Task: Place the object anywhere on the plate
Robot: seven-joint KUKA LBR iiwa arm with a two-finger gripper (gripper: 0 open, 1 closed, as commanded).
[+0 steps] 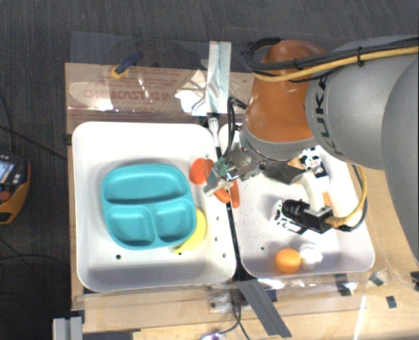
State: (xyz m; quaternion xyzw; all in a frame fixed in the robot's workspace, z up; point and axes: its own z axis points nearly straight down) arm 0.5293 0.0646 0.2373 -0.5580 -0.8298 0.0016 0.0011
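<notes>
- Grey arm (379,83), nearest the lens, overhangs the right bin (337,257); its pincer (218,179) hangs above the wall shared by both bins.
- Pincer state: how wide it stands, and whether it grips anything, cannot be told. An orange piece (200,170) shows just left of it and a second orange piece (229,194) just below-right.
- Left bin (88,261): a teal plate (149,183) lies near the pincer's left, its three compartments bare. A yellow thing (195,234) is tucked under the plate edge, below-left of the pincer.
- Right bin: an orange ball (288,261), probably the task's object, lies well below-right, with a white scrap (310,255) just beside it.
- Risk: a release here would likely land on the wall, not the plate, and a ball could roll off.
</notes>
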